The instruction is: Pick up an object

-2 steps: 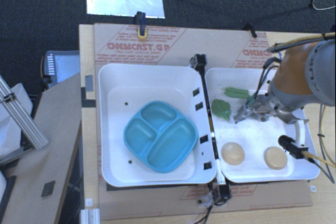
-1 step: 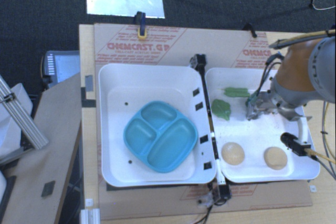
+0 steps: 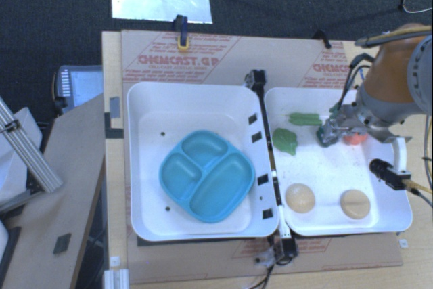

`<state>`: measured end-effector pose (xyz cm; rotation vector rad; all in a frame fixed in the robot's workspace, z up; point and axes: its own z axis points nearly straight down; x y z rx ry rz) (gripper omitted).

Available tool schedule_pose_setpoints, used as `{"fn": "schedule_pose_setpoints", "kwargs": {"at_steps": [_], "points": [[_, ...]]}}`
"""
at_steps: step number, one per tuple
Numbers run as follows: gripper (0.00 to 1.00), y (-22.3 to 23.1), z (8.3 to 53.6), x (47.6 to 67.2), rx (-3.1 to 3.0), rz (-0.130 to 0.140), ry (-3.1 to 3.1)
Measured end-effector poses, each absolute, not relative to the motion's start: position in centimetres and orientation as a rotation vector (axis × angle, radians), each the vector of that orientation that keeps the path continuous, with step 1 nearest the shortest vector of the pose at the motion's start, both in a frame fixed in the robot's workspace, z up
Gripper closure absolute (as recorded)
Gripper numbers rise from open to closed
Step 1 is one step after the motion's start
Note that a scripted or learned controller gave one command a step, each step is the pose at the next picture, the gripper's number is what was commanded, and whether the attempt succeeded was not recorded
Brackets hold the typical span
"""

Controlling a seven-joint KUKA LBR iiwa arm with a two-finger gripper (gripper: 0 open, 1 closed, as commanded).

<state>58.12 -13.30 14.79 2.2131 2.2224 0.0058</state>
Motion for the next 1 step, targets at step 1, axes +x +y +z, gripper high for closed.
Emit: {"fn": "schedule_pose_setpoints", "kwargs": {"at_steps": [1], "points": [[1.0,-14.31,19.98,58.62,2.213,0.006,2.22]]}}
